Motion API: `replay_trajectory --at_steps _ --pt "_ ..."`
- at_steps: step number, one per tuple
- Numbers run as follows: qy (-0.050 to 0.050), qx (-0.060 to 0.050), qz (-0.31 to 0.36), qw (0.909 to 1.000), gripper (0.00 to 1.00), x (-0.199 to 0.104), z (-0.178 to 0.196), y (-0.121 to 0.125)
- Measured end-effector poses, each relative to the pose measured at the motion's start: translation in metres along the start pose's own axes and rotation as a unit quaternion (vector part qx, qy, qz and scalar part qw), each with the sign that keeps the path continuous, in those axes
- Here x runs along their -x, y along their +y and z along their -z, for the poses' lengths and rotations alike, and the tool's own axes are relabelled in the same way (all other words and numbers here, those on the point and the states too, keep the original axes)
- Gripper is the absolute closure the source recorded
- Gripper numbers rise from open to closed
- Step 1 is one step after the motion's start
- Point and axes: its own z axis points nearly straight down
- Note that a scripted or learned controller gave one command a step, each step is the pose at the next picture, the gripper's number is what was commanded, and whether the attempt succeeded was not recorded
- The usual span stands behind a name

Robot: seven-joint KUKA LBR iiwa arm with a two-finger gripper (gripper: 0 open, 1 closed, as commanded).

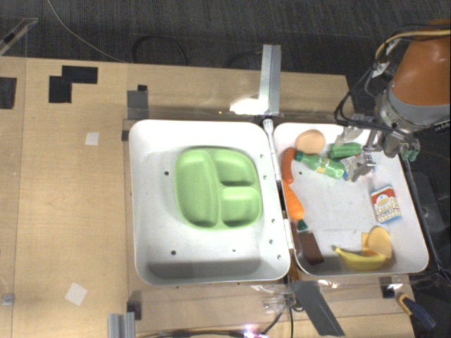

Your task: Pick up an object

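The claw (pixel 361 164) hangs low over the far right part of the right bin (pixel 412 259), just beside the green bottle (pixel 325 162) that lies on its side there; whether it is spread or pressed together I cannot tell, since the metal parts blur into the bottle's end. Nothing can be seen pinched in it. My guess is that the bottle is its target, being the nearest thing. Around it lie a round tan piece (pixel 310 141) toward the far edge, an orange carrot (pixel 291 192) along the wall shared with the left bin (pixel 151 259), a small carton (pixel 385 204) toward the right wall, and a banana (pixel 359 259) near the front edge. The left bin holds a green divided tray (pixel 215 186). Both bins sit on a pale wooden desk (pixel 63 217), with dark carpet (pixel 211 13) beyond its far edge.
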Motion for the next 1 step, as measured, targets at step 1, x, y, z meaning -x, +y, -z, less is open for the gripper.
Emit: replay_trajectory --at_steps 1 --pt "-0.003 -0.001 0.023 0.9997 0.0 -0.0258 -0.1068 -0.0525"
